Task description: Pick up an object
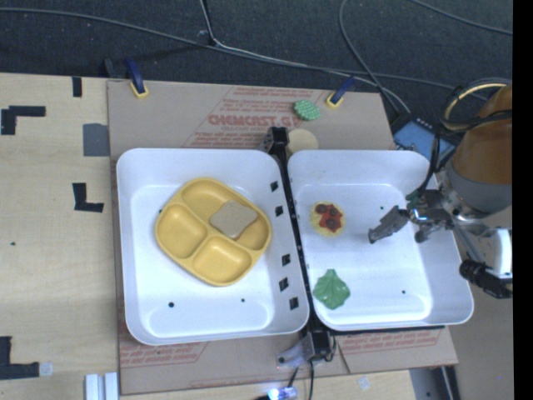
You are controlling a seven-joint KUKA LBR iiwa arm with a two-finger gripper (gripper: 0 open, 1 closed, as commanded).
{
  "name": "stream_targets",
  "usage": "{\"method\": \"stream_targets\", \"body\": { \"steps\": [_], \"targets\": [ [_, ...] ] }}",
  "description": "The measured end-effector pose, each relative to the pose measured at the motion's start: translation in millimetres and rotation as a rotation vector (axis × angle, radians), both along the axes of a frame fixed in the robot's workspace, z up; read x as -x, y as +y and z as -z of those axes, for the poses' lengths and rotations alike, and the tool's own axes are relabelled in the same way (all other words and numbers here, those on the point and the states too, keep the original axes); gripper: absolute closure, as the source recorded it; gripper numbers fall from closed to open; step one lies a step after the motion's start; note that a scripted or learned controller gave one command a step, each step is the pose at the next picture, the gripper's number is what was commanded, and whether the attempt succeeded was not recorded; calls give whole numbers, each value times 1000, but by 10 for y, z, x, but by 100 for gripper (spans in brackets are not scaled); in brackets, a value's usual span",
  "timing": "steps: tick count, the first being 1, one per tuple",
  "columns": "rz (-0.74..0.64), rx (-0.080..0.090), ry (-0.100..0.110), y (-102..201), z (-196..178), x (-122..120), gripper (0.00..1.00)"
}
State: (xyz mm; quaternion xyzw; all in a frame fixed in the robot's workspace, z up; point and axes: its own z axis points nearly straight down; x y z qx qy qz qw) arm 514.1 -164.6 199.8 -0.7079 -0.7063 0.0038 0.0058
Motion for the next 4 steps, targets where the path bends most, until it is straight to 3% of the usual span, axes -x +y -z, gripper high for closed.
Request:
{"method": "stream_targets", "body": {
  "steps": [1, 4],
  "targets": [
    [-3, 2, -12, 2, -60, -29, 0],
    [-3, 4, -13, -61, 1159, 40, 0]
  ]
}}
